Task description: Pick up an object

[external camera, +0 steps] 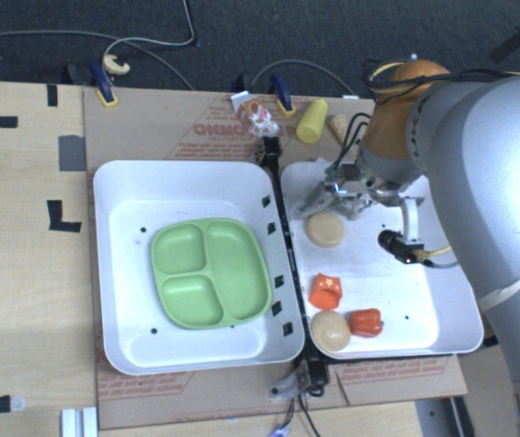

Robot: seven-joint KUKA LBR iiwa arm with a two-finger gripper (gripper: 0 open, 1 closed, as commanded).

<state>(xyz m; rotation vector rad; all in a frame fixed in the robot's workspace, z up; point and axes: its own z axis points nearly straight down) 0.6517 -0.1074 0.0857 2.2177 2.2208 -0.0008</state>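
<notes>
claw (332,198) low in right bin (442,289), just above cream ball (325,229) | can't tell its state | centre over ball, descend straight, avoid divider wall

I see four objects in the right bin (442,335): pale round piece (325,230) near the top, orange block (326,291) mid-left, tan ball (331,331) touching red pepper (365,321) at the front
</notes>
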